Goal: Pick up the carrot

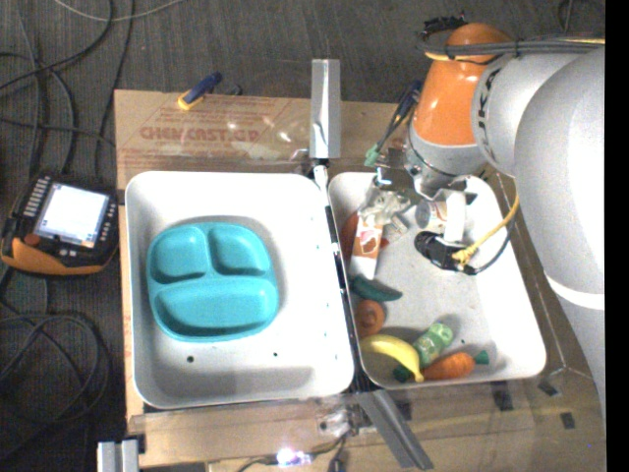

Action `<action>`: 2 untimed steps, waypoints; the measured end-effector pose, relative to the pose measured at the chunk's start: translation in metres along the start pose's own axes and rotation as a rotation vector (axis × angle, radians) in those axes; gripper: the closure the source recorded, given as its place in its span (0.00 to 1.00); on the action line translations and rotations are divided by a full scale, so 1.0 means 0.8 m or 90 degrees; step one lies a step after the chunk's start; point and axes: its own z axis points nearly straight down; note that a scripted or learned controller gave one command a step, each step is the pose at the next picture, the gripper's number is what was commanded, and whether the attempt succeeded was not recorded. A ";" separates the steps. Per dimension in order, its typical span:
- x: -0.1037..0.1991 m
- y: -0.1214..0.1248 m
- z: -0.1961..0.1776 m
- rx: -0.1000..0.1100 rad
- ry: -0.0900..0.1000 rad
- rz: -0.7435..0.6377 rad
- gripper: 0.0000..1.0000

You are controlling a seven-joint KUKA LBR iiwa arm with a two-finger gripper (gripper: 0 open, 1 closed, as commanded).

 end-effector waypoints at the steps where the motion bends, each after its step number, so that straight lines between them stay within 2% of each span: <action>1: 0.030 -0.081 0.003 0.001 -0.001 0.162 1.00; 2: 0.092 -0.197 0.004 0.001 -0.002 0.321 1.00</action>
